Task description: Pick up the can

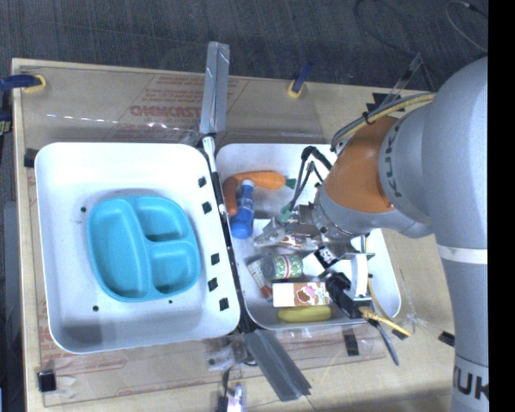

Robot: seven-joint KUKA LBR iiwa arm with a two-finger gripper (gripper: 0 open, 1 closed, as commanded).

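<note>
The can [285, 267], with a green label, lies on its side in the right bin [266, 154], near the bin's middle. My gripper [289, 238] hangs just above and behind the can, under the orange band of the arm. The gripper's body hides part of the bin floor around the can's far side. I see no gap between the gripper's tip and the can's top edge, and whether they touch is unclear.
In the right bin, an orange carrot [257, 181] and a blue bottle [243, 213] lie at the far left, with a white carton [302, 294] and a banana [305, 314] at the front. A blue divided tray [144, 247] sits in the left bin [60, 316].
</note>
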